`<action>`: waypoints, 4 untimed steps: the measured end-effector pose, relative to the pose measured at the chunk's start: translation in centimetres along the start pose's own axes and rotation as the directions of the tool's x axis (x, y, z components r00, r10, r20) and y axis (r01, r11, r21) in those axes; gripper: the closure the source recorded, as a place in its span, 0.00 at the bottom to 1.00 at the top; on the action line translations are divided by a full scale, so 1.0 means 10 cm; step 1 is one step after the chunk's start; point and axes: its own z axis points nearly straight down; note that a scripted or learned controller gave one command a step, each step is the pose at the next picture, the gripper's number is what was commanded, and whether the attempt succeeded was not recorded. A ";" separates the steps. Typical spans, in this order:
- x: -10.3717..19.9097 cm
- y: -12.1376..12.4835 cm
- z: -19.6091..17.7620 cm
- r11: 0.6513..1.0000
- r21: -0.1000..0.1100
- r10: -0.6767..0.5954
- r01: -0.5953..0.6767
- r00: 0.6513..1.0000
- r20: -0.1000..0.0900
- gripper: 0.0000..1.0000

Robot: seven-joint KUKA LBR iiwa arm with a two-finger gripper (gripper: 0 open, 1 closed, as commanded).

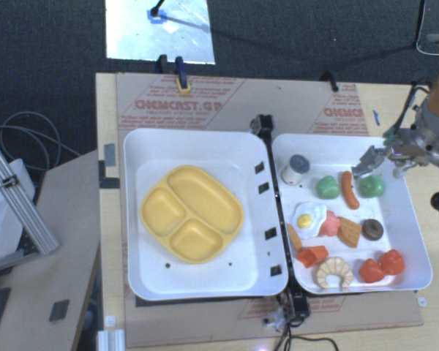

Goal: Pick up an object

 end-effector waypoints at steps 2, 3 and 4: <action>0.43 -0.61 1.68 1.000 0.000 0.001 -0.001 1.000 0.000 0.00; 0.42 -0.59 1.58 1.000 -0.003 0.000 0.000 1.000 0.000 1.00; 1.18 -0.17 0.52 1.000 -0.013 -0.011 0.011 1.000 -0.003 1.00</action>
